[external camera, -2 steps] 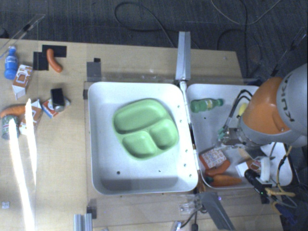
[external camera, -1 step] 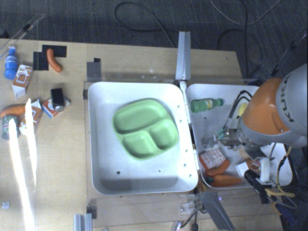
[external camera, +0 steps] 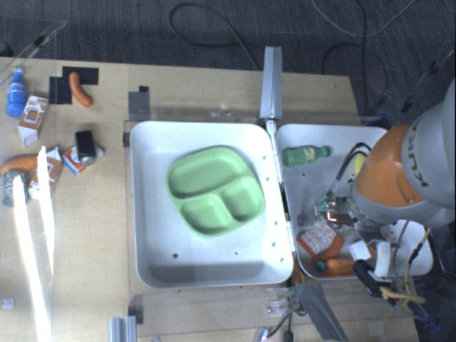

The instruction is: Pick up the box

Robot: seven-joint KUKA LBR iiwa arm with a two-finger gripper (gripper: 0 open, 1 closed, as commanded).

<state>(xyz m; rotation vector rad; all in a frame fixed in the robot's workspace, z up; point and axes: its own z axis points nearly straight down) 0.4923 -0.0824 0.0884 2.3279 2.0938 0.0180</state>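
Camera view: one green tray [external camera: 214,188], one bottle [external camera: 305,154], one box [external camera: 317,241].

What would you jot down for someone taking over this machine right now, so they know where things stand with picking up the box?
Gripper: low inside the right bin, over the clutter at its near end; nothing visibly between its fingers.
Box: the reddish carton lying in the right bin beside a carrot, not lifted.
Also there: a green bottle at the far end of that bin; a green divided tray in the left bin.
Done: arm is down in the bin. Left: grip the box and raise it.
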